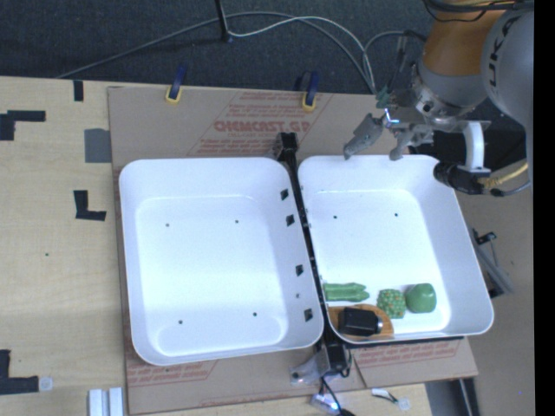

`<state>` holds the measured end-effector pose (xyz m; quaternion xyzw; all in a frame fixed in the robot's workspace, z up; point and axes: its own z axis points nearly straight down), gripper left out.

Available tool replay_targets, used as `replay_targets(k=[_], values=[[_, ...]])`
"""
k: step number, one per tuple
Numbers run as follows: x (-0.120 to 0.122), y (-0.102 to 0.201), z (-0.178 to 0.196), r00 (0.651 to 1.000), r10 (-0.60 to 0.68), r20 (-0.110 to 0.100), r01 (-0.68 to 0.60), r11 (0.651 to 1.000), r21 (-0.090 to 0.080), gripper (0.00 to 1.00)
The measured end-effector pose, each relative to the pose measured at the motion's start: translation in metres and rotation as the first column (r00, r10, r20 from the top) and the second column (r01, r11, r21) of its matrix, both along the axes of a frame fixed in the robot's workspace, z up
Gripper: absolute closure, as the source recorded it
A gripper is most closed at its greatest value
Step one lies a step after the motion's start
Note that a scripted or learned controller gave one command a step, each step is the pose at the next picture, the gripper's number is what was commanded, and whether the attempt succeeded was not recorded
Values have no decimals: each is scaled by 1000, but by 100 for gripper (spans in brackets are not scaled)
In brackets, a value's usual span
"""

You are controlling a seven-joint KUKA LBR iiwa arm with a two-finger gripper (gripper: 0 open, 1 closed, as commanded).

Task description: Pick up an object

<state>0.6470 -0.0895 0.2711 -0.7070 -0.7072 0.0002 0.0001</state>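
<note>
Objects (381, 305) low in right bin (434, 199); arm's fingers (357, 144) apart, empty, above its far rim.

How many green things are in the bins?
3, all near the right bin's front edge: a long pod, a bumpy piece and a round one. None looks hidden.

One fixed camera looks down at a slant from above the bench's near side, far enough back to take in both bins (208, 258) whole, with the arm (473, 42) entering far right.
</note>
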Motion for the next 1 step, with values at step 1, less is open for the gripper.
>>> replay_targets(k=[1], values=[[-20, -61, -39, 1000, -5, -4, 5, 1000, -1, 0]])
